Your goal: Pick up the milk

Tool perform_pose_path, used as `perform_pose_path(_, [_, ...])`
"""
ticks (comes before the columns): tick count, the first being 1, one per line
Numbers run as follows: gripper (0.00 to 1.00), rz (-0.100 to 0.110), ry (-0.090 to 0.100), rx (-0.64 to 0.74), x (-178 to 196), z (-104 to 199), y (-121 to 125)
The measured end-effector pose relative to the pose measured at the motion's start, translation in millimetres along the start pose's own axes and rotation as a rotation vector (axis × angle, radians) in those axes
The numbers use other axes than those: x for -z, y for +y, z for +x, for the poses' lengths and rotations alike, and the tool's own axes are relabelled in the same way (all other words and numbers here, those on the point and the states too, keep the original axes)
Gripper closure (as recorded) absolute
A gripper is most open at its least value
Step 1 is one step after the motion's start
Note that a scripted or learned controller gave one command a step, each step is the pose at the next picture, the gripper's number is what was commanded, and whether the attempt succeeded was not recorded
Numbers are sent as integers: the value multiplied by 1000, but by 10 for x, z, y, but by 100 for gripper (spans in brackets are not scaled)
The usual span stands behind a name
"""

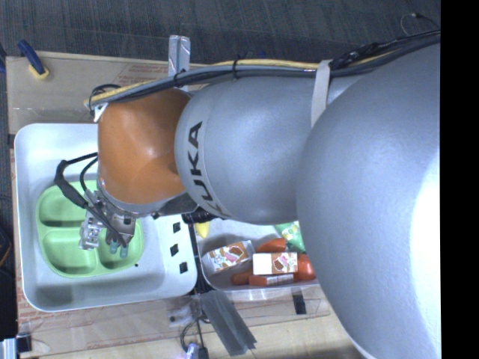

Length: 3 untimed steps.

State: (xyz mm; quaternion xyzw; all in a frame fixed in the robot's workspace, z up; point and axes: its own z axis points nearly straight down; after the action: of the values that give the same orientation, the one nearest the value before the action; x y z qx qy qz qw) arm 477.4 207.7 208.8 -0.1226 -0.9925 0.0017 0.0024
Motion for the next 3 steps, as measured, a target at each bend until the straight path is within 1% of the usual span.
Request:
perform_pose_path(1, [100,-2,-2,340,-1,36,103])
perform_pose_path(2, [100,-1,-2,-24,431,-335,173])
perform_pose_path(3, [100,2,2,-81,56,-565,255])
